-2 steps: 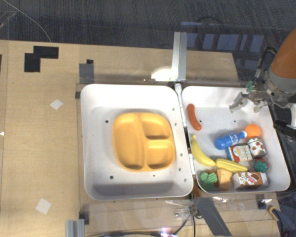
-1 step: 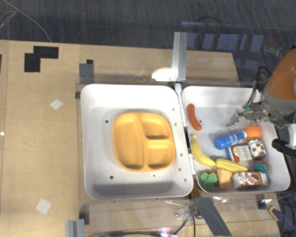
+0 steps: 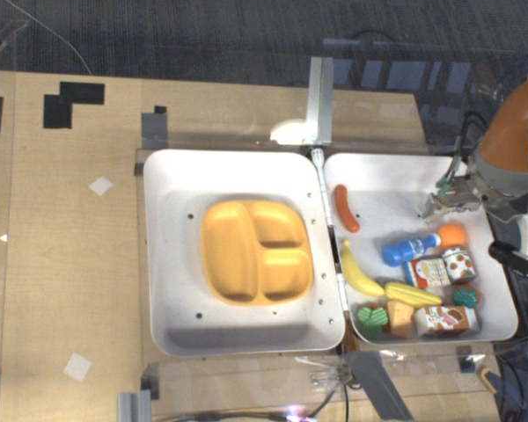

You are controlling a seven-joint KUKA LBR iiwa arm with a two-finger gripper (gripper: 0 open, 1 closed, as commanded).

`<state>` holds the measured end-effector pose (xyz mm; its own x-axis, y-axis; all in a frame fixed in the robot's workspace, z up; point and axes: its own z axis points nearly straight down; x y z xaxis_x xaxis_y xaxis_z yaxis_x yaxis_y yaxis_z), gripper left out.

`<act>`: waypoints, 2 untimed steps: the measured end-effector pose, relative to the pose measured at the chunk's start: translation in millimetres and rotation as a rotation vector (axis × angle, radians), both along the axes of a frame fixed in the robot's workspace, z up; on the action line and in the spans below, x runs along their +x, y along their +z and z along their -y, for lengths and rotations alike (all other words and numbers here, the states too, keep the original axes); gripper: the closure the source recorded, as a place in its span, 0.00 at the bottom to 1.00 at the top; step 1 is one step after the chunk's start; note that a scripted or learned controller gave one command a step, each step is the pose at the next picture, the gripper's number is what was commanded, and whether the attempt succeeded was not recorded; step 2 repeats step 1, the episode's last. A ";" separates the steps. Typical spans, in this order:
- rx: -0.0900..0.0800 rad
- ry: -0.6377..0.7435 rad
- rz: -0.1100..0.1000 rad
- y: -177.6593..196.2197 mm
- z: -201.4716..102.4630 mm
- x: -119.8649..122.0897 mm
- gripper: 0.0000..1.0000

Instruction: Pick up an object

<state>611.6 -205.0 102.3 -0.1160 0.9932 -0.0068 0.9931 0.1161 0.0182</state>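
Tool (image 3: 446, 202) grip state unclear, one yellow tray (image 3: 255, 251), one sausage (image 3: 347, 208), one banana (image 3: 359, 273)

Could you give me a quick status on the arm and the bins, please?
Hand over right bin, far side, nothing seen in it. Toys piled at near side: blue bottle, banana. Yellow tray in left bin.

Arm (image 3: 521, 139) cut by right edge (claw (image 3: 447, 199) fingers unclear)
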 end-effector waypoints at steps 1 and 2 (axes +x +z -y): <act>0.000 0.000 -0.001 -0.7 0.0 -0.4 0.00; 0.000 0.000 -0.001 -0.7 0.0 -0.4 0.00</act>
